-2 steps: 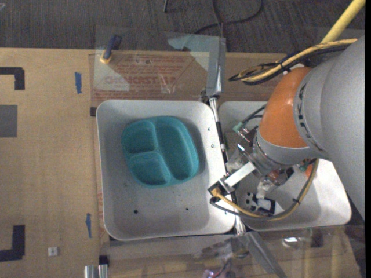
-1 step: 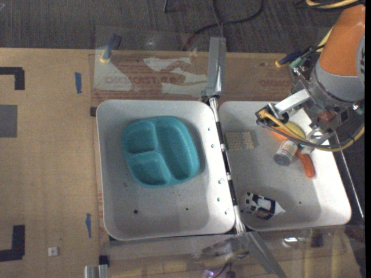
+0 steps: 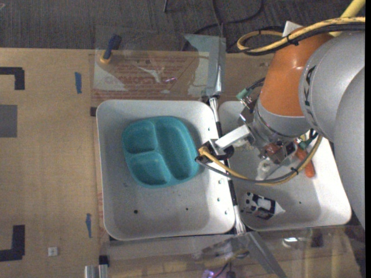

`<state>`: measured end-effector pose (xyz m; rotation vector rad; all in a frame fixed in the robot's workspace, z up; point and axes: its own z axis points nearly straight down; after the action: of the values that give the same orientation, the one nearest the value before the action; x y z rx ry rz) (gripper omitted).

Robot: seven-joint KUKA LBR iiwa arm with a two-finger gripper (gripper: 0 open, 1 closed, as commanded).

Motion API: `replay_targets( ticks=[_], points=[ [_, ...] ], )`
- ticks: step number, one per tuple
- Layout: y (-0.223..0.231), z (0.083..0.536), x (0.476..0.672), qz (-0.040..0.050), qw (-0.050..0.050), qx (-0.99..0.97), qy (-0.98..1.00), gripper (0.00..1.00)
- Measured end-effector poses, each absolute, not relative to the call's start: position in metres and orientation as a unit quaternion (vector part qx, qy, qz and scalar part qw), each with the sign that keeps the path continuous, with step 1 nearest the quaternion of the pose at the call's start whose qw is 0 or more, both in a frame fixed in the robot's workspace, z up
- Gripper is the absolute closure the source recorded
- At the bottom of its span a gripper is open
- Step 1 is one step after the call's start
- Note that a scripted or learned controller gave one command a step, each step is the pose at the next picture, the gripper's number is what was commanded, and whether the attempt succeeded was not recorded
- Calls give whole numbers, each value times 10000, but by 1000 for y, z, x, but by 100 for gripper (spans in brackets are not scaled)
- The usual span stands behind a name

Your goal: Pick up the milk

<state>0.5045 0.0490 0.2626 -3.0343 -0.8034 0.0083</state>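
Grey metal and an orange band make up the robot arm, which reaches in from 3 o'clock and bends down over the right bin. Its claw hangs low over that bin's floor, tucked under the wrist, so whether it is spread or pressed together cannot be told, and nothing can be seen held in it. A yellow cable loops below the wrist.

At about 6 o'clock from the claw, near but apart from it, lies the milk, a small black-and-white patterned carton resting on the right bin's floor close to the bin's left wall. At 3 o'clock from the claw, just beside it, a small orange object lies in the same bin, partly hidden.

At 9 o'clock sits the left bin, holding a teal divided plate with three compartments. Beyond it, at 11 o'clock, a clear plastic sheet lies on the tan bench.
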Motion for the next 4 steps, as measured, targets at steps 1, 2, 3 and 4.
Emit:
replay_targets(
  ticks=[1,2,3,4],
  points=[
    [104,139,501,23,10,-9639,-2662,0],
    [87,261,545,0,1,-9951,-984,0],
    [63,210,560,27,10,-9896,-1442,0],
    [-19,184,519,32,14,-9947,-1032,0]
  ],
)
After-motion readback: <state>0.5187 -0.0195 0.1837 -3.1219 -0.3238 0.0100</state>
